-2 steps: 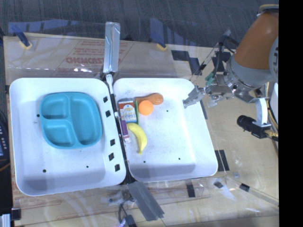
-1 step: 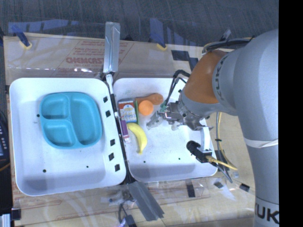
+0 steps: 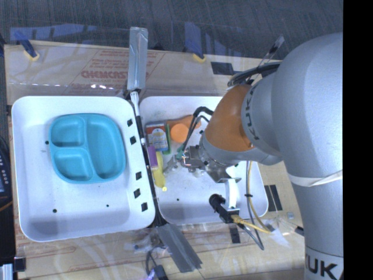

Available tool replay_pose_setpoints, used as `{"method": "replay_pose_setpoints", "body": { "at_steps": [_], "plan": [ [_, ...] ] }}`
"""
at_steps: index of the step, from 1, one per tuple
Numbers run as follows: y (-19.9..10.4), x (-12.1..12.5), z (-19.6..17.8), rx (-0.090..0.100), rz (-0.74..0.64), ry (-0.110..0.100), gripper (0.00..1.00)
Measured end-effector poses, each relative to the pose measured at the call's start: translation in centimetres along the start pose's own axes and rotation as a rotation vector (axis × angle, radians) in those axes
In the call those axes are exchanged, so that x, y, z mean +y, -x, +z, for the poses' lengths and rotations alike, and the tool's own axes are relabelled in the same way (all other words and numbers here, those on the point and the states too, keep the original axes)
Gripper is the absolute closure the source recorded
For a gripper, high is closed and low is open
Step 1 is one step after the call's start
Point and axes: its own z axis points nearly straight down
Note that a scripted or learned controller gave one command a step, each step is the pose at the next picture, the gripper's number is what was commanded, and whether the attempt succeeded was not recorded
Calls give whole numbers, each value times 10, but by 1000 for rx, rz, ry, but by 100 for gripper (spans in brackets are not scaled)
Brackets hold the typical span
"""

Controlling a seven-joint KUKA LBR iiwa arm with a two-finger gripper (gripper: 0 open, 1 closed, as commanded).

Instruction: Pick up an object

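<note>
Two white bins are sitting side by side so items can pass between them: the left bin (image 3: 35, 214) is carrying one blue divided tray (image 3: 87, 147), and the right bin (image 3: 192, 214) is holding the pickable clutter bunched along its left wall, where I am counting one orange piece (image 3: 179, 132), one printed packet (image 3: 157, 137) and one yellow item (image 3: 159, 171). I am reaching my gripper (image 3: 187, 159) down over that cluster, and whether it is wide, narrow or gripping anything I cannot tell.
</note>
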Motion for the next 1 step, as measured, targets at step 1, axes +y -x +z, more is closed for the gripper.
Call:
{"method": "replay_pose_setpoints", "body": {
  "at_steps": [1],
  "plan": [
    [10,49,-23,4,38,-3,0]
  ]
}}
